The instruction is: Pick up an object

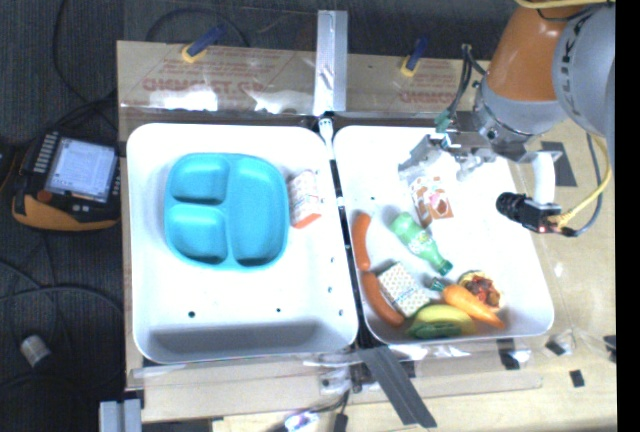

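Objects remain unpicked in the right bin (540,260). Gripper (443,157) hovers at the bin's upper edge, fingers spread, nothing between them. Nearest below: small carton (432,199), then green bottle (420,241); hot dog (368,270) and carrot (468,302) lie farther. Left bin (150,250) holds a blue tray (225,209).

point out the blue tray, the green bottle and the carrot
blue tray (225,210), camera view, on the ridge between its compartments
green bottle (417,240), camera view, on the middle of its body
carrot (466,302), camera view, on its orange middle
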